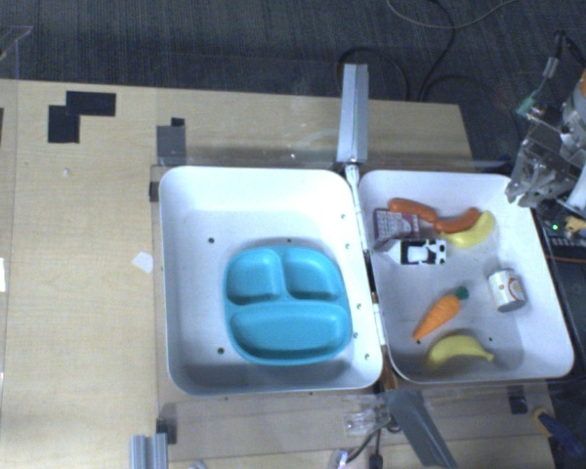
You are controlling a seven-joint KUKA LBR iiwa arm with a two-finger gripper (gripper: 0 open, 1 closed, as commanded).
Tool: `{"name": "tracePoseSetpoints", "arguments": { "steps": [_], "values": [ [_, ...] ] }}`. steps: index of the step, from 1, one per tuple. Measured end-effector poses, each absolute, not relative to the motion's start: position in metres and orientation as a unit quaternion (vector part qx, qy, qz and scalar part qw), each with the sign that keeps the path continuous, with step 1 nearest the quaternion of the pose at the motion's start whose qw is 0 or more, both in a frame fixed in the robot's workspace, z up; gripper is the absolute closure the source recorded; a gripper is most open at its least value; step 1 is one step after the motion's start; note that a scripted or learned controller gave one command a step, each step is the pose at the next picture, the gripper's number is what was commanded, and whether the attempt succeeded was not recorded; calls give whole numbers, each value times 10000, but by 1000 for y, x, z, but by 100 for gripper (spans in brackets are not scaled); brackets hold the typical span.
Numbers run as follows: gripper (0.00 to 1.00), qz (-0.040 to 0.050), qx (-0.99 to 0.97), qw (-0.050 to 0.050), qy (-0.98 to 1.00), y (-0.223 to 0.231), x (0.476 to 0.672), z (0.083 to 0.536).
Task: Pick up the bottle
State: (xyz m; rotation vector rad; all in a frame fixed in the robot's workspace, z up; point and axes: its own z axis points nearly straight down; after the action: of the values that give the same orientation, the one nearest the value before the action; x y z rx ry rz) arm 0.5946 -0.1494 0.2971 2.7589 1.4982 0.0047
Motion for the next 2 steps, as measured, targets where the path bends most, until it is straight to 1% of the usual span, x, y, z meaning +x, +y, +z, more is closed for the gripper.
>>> {"name": "tracePoseSetpoints", "arguments": {
  "steps": [1, 2],
  "values": [
    [100, 15, 9263, 11, 3769, -159, 582, 312],
    [100, 15, 9809, 5, 1945, -118, 563, 329]
  ]
}}
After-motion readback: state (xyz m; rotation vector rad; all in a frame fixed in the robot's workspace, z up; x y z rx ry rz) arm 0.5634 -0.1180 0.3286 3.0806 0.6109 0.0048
